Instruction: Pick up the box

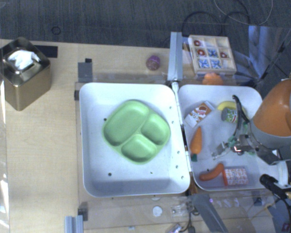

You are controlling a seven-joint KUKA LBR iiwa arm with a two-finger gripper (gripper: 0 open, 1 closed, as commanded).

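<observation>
Right bin, camera view: my gripper (231, 147) hangs at mid-height of the right bin (254, 95), toward its right side, below the orange band of my arm (280, 115).
Gripper state: I cannot tell how it stands, and I see nothing held in it.
Box: the box (199, 114) lies in the upper left part of the right bin, just above the carrot (196, 140).
Direction: it lies up and to the left of my gripper, near but apart.
Long axis: it runs from lower left to upper right of the frame, its printed face up.
Other box: a second, red box (235, 175) lies flat below my gripper, beside the sausage (211, 174).
Left bin: a green divided plate (136, 131) sits in the left bin (89, 140).
</observation>
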